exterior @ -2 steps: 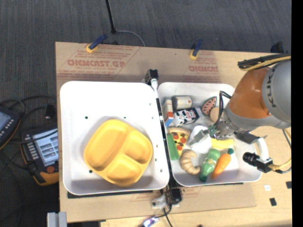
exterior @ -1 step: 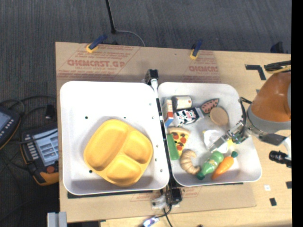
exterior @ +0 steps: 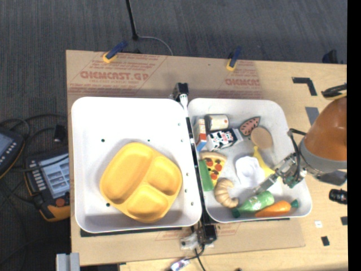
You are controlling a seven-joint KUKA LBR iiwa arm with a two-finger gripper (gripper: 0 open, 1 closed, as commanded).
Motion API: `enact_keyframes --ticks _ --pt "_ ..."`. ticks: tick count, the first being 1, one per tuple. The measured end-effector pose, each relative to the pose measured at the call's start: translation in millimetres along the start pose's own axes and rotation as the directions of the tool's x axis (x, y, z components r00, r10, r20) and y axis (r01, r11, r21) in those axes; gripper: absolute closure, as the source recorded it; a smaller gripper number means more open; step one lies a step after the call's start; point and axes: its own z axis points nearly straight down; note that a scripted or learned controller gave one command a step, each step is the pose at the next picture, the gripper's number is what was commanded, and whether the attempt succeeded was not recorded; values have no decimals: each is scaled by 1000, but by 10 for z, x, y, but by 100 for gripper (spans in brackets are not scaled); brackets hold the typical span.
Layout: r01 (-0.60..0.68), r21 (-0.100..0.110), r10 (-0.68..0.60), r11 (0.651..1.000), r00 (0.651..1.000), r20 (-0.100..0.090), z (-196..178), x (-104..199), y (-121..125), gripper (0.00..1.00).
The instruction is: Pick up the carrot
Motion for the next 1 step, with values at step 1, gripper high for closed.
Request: enact_keyframes --ticks 1 --pt "-220 9 220 975 975 -5 18 274 682 0"
